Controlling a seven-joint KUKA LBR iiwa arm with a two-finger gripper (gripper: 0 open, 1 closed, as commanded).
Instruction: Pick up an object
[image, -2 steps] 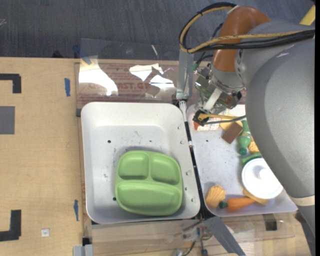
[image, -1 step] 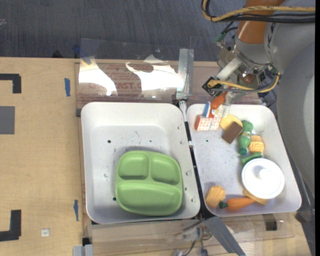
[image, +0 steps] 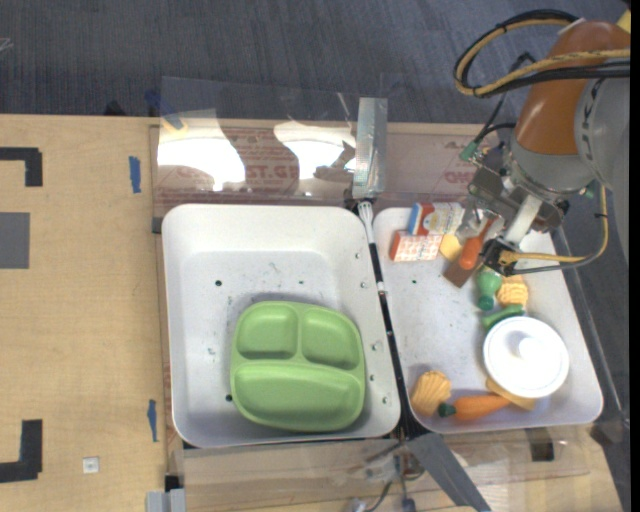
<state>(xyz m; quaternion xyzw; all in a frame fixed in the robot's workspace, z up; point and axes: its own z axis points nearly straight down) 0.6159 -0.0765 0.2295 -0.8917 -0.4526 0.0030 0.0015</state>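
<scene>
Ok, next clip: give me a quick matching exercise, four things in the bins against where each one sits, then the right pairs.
Things:
1. green divided plate
2. white bowl
3. toy carrot
4. small red and white box

Places:
A. far end of the right bin, near the divider
B. left bin, toward its near edge
C. near edge of the right bin
D. right bin, near its right wall

Pairs: 1-B, 2-D, 3-C, 4-A

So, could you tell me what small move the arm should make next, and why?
Probably a short descent. The gripper hangs at the far end of the right bin over a tight cluster of small toys, including a brown piece, without visibly holding any. Lowering there seems the likeliest way to catch one.
</scene>
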